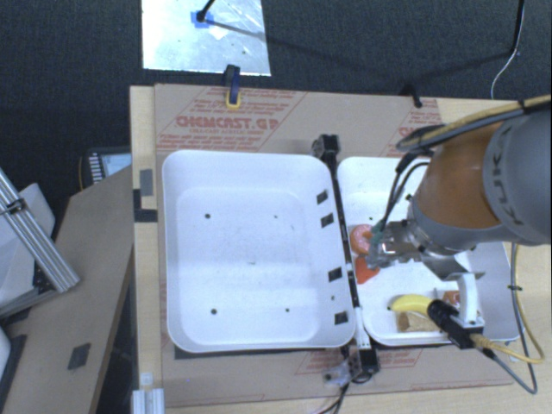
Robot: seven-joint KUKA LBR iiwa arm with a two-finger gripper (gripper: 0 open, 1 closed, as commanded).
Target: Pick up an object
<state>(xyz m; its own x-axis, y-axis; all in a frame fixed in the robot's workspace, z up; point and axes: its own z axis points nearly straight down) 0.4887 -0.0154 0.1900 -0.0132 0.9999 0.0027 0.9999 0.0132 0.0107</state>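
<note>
Arm (492,179) enters from 3 o'clock edge, bulky grey link with orange band filling upper right. Wrist bends down and toward 9 o'clock, cables looping along its left side. Tool (373,247) sits low at end of wrist, left of arm's mass, pointing toward 9 o'clock. Tool tips blurred, partly hidden under wrist housing. Black fitting projects from arm toward 5 o'clock.

Fixed overhead camera, slanted down, both bins (250,166)
</note>
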